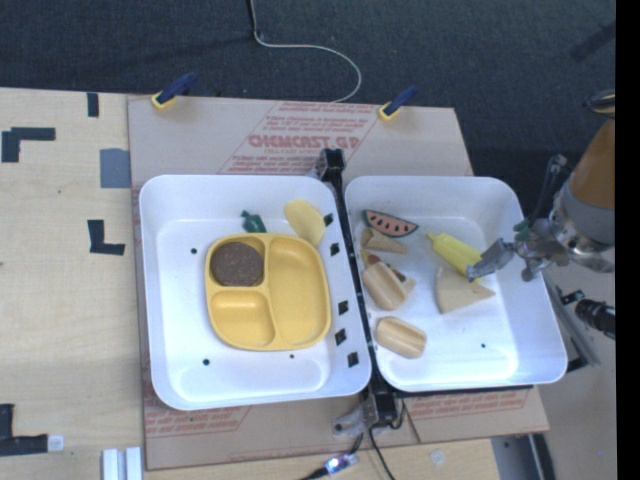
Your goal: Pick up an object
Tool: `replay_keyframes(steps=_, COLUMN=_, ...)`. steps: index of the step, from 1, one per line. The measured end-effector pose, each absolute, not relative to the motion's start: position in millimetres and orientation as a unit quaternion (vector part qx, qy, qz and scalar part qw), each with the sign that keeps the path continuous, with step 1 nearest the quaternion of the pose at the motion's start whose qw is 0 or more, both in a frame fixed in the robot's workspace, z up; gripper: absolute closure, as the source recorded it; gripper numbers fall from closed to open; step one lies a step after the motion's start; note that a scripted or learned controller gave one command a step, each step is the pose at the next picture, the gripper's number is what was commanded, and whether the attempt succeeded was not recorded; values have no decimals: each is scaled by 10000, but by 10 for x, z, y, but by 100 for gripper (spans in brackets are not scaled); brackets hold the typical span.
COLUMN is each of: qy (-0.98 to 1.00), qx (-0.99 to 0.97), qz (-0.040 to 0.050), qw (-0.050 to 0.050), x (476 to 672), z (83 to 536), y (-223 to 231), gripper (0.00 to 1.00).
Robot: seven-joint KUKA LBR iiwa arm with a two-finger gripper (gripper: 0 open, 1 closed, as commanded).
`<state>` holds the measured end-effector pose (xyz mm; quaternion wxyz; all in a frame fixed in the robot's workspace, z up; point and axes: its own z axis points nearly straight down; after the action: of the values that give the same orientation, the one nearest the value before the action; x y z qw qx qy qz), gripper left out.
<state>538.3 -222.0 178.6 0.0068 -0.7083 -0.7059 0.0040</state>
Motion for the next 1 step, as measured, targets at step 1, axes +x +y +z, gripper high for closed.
replay_keyframes(steps=1, qy=-7075, qx=-7067, qz=5, qw=8, x=5419, z=1865, y=-2215, gripper=0)
